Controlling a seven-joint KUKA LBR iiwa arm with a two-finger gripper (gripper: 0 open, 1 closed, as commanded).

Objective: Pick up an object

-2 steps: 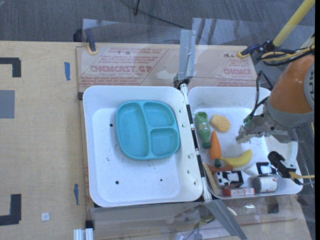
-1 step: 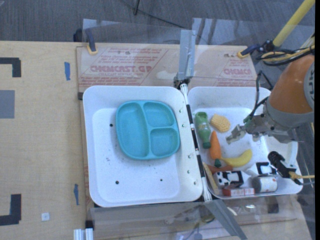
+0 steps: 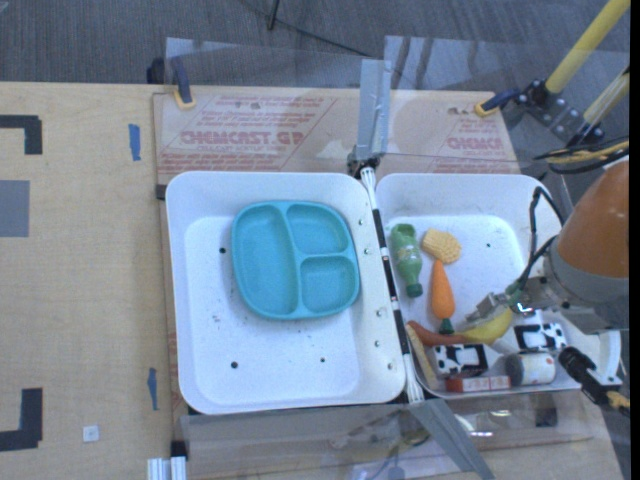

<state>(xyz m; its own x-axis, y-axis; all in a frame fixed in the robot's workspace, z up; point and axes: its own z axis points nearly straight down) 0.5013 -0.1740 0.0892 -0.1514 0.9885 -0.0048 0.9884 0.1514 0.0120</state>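
Gripper [image 3: 497, 306] down over the curved yellow plastic banana [image 3: 487, 329] near the right white bin's [image 3: 500, 196] front edge, grip state unclear, nothing visibly lifted yet.

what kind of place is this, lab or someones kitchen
Most likely a robotics lab bench, not a kitchen: a grey arm with an orange band reaches over two shallow white bins, one holding plastic toy food such as an orange carrot.

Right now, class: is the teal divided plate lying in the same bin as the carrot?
No: the teal divided plate lies in the left bin, while the carrot lies in the right bin.
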